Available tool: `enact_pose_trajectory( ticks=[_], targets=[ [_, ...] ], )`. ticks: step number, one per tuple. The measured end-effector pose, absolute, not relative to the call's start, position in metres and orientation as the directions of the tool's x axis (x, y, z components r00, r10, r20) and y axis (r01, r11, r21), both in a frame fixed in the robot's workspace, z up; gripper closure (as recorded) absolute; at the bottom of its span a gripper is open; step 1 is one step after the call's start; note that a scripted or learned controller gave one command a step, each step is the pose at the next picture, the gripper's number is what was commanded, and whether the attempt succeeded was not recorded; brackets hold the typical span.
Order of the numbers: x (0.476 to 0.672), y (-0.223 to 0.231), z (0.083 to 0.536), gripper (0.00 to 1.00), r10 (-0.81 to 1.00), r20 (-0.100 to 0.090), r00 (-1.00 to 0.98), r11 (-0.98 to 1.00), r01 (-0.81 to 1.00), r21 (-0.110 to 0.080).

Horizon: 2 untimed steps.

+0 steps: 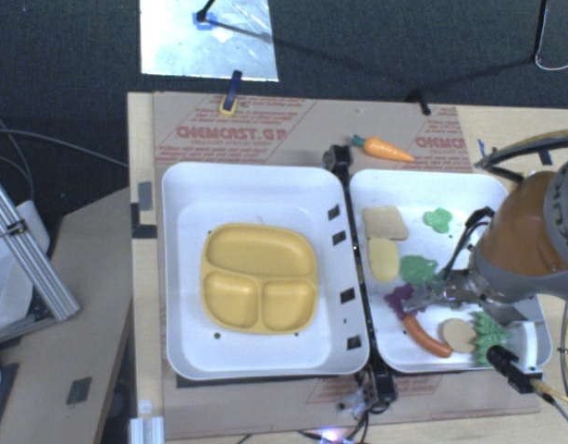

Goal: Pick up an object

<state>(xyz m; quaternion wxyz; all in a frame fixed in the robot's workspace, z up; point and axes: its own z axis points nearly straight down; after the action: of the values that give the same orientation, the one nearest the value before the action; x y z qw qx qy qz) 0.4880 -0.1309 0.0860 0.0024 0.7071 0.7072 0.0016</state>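
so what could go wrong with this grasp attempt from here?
1. Clutter: the gripper sits among the purple piece, green piece and sausage, so it may nudge or grab two at once.
2. The yellow piece and bread slice lie flat, likely hard to pinch.
3. The right bin's items are close-packed; a miss could scatter them.

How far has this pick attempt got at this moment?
Done: the arm has reached into the right bin, with the gripper low among the toy food near the purple piece. In hand: nothing visibly held. Left: grasp and lift; the sausage and other pieces lie in the bin.
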Motion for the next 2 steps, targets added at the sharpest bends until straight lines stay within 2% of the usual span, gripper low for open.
enact_pose_trajectory(
  ticks=[1, 2],
  targets=[
    [0.4881, -0.1525, 0.0860, 0.00, 1.000, 0.000, 0.000, 0.000, 1.000, 0.005],
    [0.4881, -0.1481, 0.0860, 0.00, 1.000, -0.003, -0.002, 0.002, 1.000, 0.006]
  ],
)
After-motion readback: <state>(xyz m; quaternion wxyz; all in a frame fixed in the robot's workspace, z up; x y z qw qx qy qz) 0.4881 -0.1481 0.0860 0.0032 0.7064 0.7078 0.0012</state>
